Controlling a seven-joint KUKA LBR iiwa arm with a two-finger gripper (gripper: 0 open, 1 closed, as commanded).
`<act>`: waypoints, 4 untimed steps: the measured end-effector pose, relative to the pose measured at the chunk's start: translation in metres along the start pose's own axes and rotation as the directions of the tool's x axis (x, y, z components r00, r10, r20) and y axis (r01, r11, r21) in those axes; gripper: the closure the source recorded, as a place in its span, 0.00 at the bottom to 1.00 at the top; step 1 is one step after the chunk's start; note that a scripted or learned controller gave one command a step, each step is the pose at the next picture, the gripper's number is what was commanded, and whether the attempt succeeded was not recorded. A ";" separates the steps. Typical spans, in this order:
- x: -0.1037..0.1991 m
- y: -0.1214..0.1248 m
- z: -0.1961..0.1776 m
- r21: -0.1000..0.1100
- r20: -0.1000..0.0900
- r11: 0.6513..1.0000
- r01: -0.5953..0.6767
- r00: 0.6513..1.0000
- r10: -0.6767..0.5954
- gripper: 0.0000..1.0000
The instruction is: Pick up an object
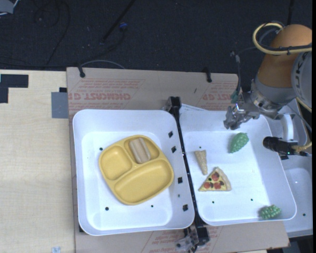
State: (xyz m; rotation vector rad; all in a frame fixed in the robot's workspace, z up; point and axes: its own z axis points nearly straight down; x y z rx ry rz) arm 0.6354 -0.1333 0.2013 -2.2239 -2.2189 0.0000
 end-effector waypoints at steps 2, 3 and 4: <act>0.112 0.008 -0.012 0.001 -0.001 1.000 0.006 1.000 -0.006 1.00; 0.162 0.000 -0.007 0.005 -0.001 1.000 0.006 1.000 -0.006 1.00; 0.214 0.007 -0.022 0.001 0.000 1.000 0.007 1.000 -0.007 1.00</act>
